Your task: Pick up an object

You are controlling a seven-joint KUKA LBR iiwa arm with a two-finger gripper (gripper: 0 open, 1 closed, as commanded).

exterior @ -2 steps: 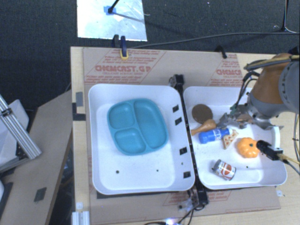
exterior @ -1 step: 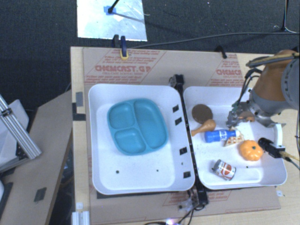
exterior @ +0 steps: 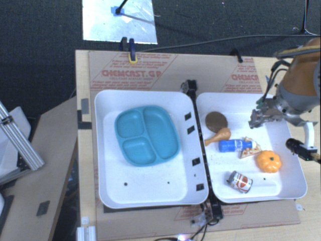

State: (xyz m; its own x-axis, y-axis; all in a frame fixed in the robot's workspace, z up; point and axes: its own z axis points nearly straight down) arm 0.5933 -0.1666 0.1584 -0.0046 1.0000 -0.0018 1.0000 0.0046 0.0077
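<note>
Claw [exterior: 257, 118] hovers over the upper right of the right bin [exterior: 296, 185]; whether its tips are apart or together cannot be told. Nothing is seen between them. Candidates lie below and left of it: blue bottle [exterior: 234, 145] touching a pizza-slice toy [exterior: 249, 151], drumstick toy [exterior: 218, 136] just beside, pumpkin toy [exterior: 269, 161] and small can [exterior: 239, 181] apart. Risk: crowding near the bottle may cause a glancing or double contact; the round pumpkin may roll away.
</note>
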